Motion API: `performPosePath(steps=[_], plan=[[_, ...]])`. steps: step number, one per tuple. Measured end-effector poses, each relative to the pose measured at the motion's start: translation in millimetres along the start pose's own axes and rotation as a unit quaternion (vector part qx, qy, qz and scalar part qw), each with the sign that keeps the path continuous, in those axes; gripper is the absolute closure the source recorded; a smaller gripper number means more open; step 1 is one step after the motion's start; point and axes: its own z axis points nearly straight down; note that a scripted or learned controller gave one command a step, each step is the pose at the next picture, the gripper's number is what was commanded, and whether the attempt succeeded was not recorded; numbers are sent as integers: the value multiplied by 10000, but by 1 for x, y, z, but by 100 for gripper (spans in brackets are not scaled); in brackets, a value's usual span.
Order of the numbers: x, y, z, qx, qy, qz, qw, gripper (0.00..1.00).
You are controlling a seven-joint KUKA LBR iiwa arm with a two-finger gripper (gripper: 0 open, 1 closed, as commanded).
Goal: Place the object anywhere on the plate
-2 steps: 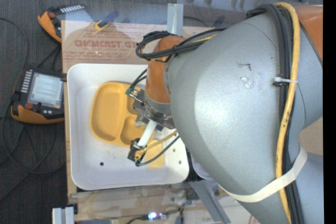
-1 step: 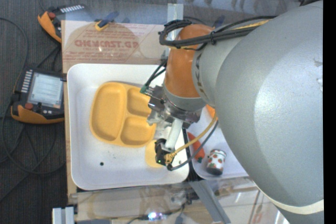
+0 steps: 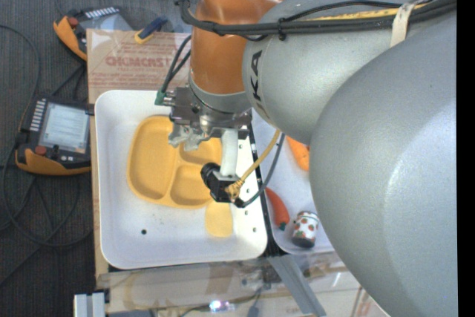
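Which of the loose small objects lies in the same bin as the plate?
The pale yellow flat piece, beside the yellow plate's near edge. The orange-red stick and the white speckled toy lie in the other bin.

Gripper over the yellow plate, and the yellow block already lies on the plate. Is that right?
Not quite. The camera view shows the gripper over the yellow plate, but the yellow block lies off the plate, on the bin floor beside it.
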Motion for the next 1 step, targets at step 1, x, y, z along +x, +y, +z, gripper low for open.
performPosePath(steps=[1], plan=[[-66, 72, 85, 12, 0, -605, 9982, 100]])
